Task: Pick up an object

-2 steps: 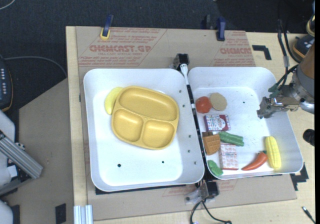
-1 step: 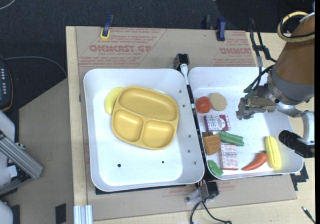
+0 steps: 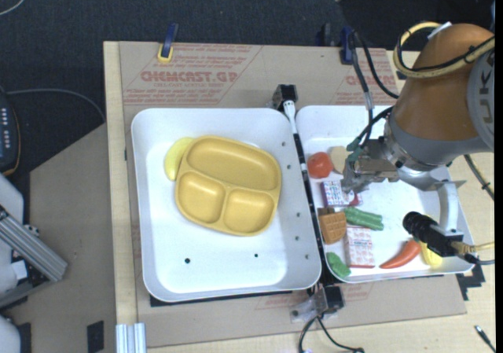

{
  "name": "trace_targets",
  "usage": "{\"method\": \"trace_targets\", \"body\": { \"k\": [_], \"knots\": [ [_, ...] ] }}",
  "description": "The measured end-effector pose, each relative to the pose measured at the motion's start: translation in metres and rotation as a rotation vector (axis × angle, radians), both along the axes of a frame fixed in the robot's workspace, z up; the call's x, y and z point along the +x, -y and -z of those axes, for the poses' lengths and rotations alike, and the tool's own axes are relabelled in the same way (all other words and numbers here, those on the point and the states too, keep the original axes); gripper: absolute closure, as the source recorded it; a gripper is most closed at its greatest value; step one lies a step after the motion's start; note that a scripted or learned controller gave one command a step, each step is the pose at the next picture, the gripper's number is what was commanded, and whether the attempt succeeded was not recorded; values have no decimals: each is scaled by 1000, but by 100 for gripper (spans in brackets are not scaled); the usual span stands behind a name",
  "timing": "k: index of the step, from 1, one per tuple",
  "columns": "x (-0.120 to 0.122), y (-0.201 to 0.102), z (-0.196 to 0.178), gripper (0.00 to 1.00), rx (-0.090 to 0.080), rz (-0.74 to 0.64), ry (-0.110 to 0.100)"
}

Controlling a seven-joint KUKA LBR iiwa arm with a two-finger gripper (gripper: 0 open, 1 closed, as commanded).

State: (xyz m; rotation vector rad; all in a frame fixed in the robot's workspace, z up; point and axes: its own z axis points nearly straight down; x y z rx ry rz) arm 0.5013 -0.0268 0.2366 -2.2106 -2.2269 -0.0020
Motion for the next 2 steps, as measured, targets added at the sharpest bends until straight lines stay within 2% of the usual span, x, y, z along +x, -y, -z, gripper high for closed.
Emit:
{"method": "trace_targets", "body": {
  "k": [1, 2],
  "knots": [
    [-5, -45, 12, 100, -1, 2, -1],
    [-15, -49, 22, 100, -3, 8, -2]
  ]
}}
